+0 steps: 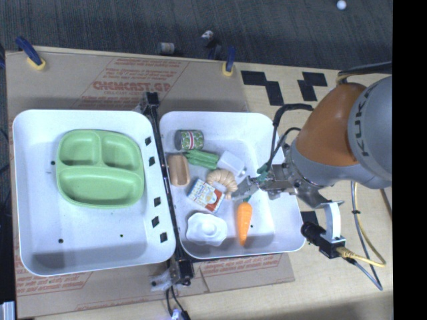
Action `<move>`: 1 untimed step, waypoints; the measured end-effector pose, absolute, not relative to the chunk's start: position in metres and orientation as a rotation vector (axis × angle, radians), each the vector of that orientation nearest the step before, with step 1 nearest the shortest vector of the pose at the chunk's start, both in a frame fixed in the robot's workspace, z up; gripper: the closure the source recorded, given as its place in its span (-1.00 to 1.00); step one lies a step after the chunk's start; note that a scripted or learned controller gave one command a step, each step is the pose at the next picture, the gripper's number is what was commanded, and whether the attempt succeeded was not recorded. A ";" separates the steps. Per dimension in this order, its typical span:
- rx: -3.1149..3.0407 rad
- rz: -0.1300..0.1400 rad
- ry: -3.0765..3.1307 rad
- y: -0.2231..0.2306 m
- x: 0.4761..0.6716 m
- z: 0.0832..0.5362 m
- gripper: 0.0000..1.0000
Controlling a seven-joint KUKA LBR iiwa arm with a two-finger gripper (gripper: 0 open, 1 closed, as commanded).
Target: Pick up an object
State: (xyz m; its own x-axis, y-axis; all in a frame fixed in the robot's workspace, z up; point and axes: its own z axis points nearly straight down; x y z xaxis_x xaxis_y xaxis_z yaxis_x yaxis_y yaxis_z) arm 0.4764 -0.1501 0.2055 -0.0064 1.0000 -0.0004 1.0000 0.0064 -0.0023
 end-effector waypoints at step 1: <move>-2.213 0.003 -2.228 -0.150 0.476 0.205 -1.00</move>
